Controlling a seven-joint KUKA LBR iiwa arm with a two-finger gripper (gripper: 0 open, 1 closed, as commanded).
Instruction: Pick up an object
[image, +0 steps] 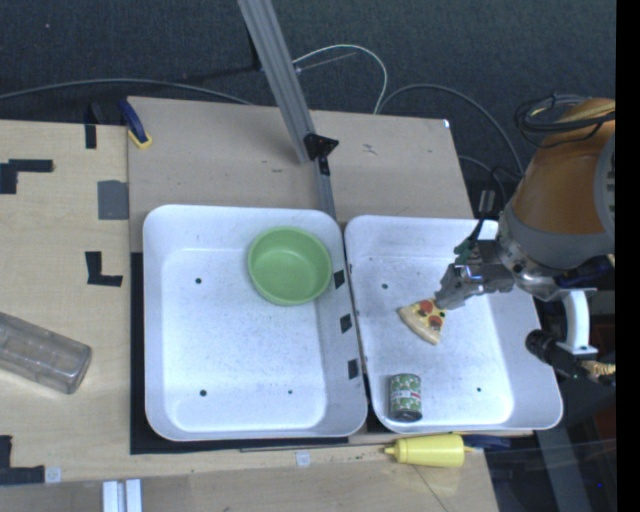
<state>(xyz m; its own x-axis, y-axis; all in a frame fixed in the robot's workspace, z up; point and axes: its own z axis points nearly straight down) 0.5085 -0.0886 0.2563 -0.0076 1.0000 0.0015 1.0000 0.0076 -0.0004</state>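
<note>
the end effector (447, 297) is down inside the right bin (500, 395), its tip just beside the upper edge of a pizza slice toy (424, 321) lying near the bin's middle; whether it is released or clenched cannot be told from here. a small green can (405, 396) lies nearer the bin's front rim. the left bin (190, 390) holds a green bowl (289, 265) at its upper right. a yellow bottle (432, 451) lies on the desk (220, 150) in front of the right bin.
</note>
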